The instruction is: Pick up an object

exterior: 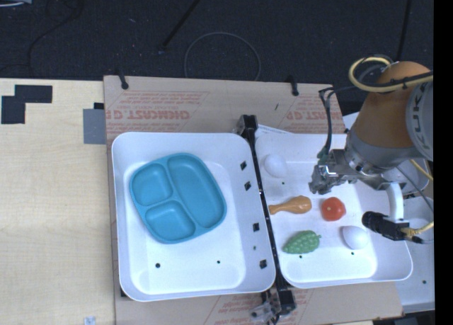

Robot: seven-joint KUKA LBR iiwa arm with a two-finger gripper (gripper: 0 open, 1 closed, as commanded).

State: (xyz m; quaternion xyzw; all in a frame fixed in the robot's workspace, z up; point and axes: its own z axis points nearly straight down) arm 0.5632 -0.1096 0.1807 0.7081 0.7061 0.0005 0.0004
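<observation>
Tomato [333, 209], small and red, lies in the right bin [393, 274] just near of the gripper [324, 180], and looks the likeliest pick, though the task names no one thing. Whether the gripper is spread or closed I cannot tell; nothing shows between its tips. The risks, as I judge them: a round tomato may roll off sideways under a slightly off descent, and the orange drumstick [291, 207] just to its left could be nudged or caught instead. Counting the right bin: one tomato, one drumstick, one green grape bunch [302, 242] nearer, and two white egg-like pieces [275, 166] [354, 237]. The left bin [131, 274] holds one blue divided plate [177, 196].
</observation>
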